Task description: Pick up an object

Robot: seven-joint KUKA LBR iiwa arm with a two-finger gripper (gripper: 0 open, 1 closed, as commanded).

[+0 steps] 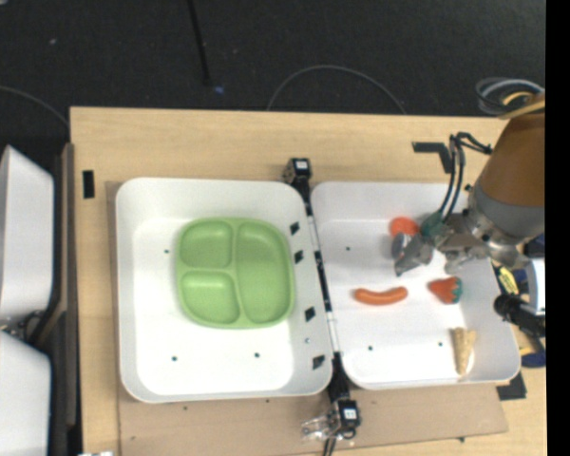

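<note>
The right bin [361, 364] contains four small objects. A sausage [380, 296], orange-red, elongated and slightly curved, lies flat on the bin floor just below the hand [410, 252] and apart from it. A small orange piece [403, 225], rounded, sits just above the hand; whether the two touch cannot be determined. A red piece with a green end [445, 290] lies below and to the right of the hand, near the sausage's right end but apart from it. A tan wedge [465, 350] lies well below and to the right of the hand, near the bin's lower right corner.

The arm [518, 174] enters from the right, its orange band above a grey wrist, and slants down and leftward into the right bin. The hand is grey and sits low over the bin floor, pointing left. How far its grip is spread cannot be determined, and no object is visibly held.

The left bin [142, 350] lies well to the left of the hand and holds one green plate [236, 272] with three compartments, set near the bin's centre.

Count: two white bins on the tabletop [199, 141], one plate, one sausage, one orange piece, one red piece, one tan wedge.
</note>
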